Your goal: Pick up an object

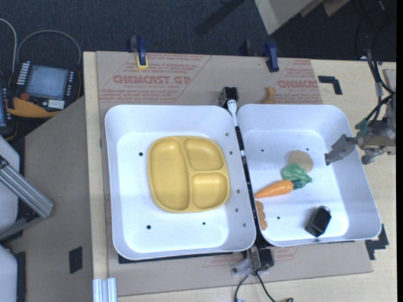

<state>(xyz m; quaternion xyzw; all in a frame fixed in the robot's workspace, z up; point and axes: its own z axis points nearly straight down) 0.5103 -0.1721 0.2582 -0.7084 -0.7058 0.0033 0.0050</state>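
While jaws' state perhaps unreadable, orange carrot (274, 190) with green top, lying flat.

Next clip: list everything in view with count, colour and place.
Bins: two, white, side by side on the bench.
Divided plate: one, yellow, in the left bin.
Toy carrot: one, orange with green top, middle of the right bin.
Round piece: one, beige, just above the carrot's top.
Black block: one, near the right bin's lower corner.
Clamps: two, blue, along the board's far edge.
Pendant: one, black, off-bench at left.
Tool: one, grey, over the right bin's right side.
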